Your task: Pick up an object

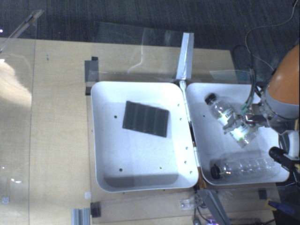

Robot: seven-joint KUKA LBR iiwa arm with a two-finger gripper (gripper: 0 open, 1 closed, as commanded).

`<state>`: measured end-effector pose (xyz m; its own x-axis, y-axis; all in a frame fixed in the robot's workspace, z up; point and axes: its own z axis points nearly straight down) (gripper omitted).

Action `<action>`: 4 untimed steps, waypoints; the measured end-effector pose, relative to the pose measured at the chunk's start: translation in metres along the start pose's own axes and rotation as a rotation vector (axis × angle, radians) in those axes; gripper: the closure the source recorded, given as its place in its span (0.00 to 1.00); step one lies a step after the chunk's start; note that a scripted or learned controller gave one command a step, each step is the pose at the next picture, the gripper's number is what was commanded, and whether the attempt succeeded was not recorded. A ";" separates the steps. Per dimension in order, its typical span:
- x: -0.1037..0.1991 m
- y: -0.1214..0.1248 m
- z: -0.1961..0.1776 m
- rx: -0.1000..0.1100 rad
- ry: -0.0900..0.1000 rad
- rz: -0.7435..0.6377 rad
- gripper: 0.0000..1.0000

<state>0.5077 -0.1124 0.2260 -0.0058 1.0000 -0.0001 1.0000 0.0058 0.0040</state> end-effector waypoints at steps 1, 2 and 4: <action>-0.029 0.069 0.048 0.001 0.000 -0.072 0.00; -0.055 0.112 0.126 -0.011 -0.003 -0.093 0.00; -0.022 0.157 0.042 0.018 0.004 -0.312 1.00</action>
<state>0.6648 -0.1333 0.1847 -0.3120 0.9501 0.0054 0.9500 0.3121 -0.0137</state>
